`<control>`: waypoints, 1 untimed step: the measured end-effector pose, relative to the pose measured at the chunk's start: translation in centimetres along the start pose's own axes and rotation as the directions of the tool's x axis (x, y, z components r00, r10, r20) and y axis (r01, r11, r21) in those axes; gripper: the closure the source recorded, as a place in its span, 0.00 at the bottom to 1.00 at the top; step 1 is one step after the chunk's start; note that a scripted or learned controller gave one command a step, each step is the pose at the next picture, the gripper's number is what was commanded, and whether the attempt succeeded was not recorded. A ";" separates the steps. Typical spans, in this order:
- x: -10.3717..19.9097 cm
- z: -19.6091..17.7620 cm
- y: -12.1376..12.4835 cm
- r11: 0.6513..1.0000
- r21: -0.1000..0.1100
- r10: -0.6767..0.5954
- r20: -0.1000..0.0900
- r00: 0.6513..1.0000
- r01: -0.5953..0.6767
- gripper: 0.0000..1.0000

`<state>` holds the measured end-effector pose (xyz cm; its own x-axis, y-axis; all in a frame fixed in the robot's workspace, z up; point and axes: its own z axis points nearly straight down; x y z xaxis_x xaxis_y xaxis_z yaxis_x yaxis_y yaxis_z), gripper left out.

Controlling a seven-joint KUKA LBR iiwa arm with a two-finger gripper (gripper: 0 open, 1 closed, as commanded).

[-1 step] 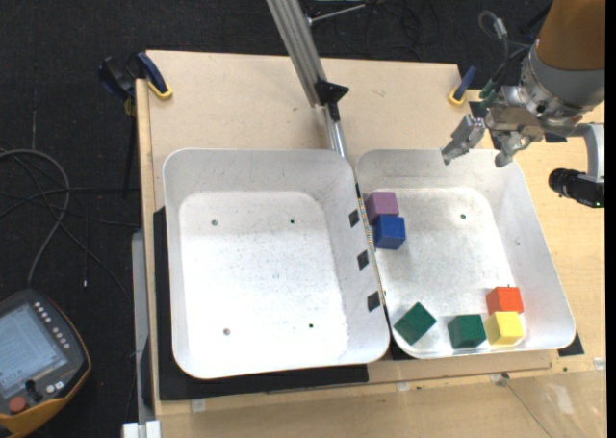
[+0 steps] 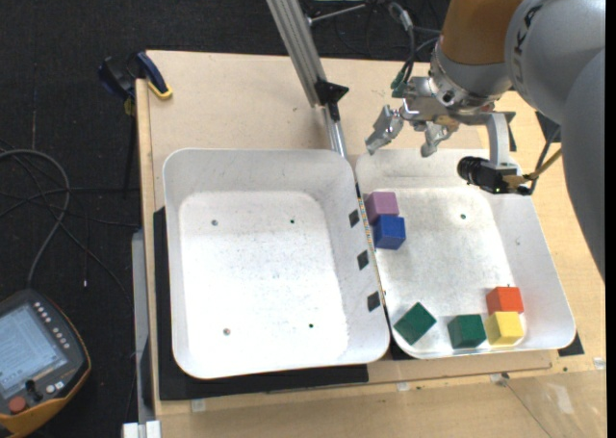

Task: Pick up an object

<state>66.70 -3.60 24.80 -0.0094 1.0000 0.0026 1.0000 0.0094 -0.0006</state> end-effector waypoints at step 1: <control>-2.6 4.4 -3.2 1.000 0.006 0.013 0.004 1.000 -0.013 0.00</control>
<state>63.52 -6.20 20.44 0.0033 1.0000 -0.0011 1.0000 -0.0033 -0.0065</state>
